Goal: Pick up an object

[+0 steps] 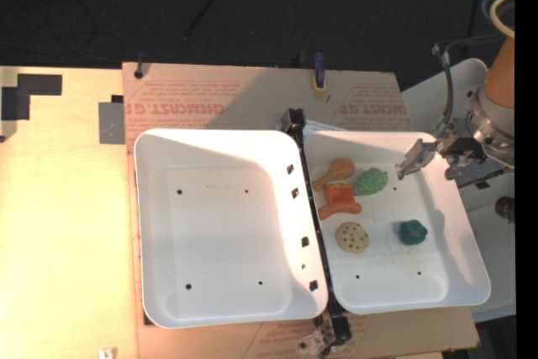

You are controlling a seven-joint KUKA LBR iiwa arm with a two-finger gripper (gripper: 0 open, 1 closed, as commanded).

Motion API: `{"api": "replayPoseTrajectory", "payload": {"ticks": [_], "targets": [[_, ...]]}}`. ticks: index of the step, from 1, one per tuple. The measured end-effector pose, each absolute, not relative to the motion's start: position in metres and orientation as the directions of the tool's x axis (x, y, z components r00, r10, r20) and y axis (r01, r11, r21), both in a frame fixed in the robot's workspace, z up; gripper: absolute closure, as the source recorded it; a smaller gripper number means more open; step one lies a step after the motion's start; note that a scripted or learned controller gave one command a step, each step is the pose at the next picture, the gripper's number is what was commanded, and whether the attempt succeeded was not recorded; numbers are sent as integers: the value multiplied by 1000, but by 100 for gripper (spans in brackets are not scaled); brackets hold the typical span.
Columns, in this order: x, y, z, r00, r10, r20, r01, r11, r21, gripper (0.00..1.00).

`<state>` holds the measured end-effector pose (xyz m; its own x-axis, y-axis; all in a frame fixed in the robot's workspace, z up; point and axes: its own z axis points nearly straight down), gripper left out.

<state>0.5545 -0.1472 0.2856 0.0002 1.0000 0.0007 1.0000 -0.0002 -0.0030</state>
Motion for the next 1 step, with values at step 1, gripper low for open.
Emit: {"api": "replayPoseTrajectory", "payload": {"ticks": [1], "targets": [[555,-148,295,-1,1000,1,1000,1,-4,100]]}}
